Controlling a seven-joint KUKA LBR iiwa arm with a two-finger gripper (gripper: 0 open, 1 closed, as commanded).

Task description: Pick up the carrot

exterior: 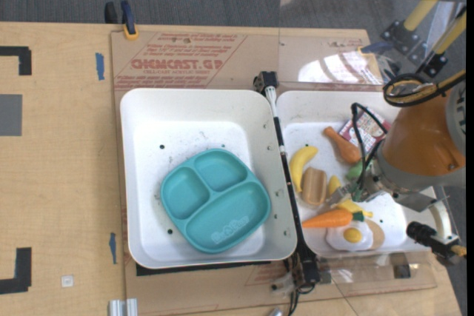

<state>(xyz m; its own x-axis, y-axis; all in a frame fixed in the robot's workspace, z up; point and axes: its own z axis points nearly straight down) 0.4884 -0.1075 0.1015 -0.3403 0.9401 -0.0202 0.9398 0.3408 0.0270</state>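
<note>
— Where's the carrot?
— You'll find it in the right bin, toward its near edge, lying flat just left of the fried egg and below the bread slice and banana.
— And the gripper?
— It's down in that bin, right above the carrot's leafy end. You can't tell whether it's apart or closed; the arm covers it.
— The left bin?
— It carries a teal divided plate near its middle.
</note>
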